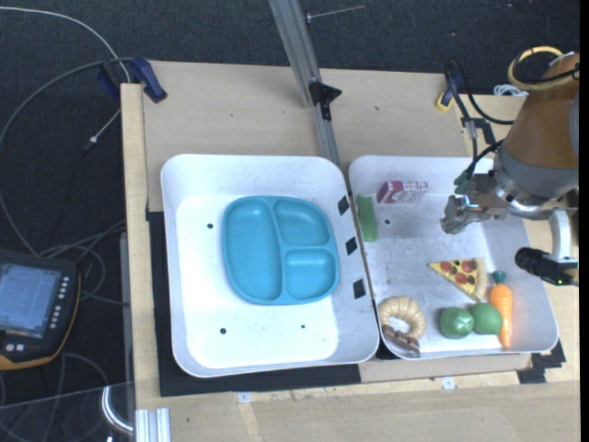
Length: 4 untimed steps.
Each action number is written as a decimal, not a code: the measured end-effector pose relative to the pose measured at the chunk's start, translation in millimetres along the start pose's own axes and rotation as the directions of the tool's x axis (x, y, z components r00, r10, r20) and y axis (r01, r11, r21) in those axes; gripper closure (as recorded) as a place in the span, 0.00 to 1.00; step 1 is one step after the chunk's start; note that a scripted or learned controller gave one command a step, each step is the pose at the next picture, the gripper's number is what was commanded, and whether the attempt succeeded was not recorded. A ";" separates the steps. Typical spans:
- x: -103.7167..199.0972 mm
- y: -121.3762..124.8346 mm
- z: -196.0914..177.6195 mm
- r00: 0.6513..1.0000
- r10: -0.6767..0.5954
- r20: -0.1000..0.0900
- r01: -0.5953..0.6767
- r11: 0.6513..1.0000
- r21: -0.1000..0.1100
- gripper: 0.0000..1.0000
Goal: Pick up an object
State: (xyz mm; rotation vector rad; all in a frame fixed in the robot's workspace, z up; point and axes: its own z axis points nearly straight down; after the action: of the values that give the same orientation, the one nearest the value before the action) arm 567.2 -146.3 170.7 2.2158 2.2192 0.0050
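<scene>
My gripper (455,219) hangs over the right bin (414,247), above bare floor between a small pink and white carton (403,191) to its left and a pizza slice (460,275) below it. Nothing shows between its fingers. Along the front of the same bin lie a tan croissant-shaped pastry (402,319), a green pepper (470,320) and an orange carrot (502,309). A green block (367,218) rests against the bin's left wall.
The left bin (198,238) holds a blue divided plate (280,249). A metal pole (299,49) rises from the back between the bins. Cables and a handheld pendant (32,307) lie off the bench to the left.
</scene>
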 end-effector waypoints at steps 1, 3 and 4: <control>0.1 1.5 -52.8 1.000 0.000 0.000 0.000 1.000 0.001 1.00; 113.5 -24.5 -62.9 1.000 -0.005 -0.006 0.005 1.000 0.009 1.00; 163.5 -40.1 -73.7 1.000 -0.005 -0.005 0.005 1.000 0.009 1.00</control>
State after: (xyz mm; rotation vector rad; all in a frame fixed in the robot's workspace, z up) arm 526.4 17.2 243.8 2.2172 2.2325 0.0007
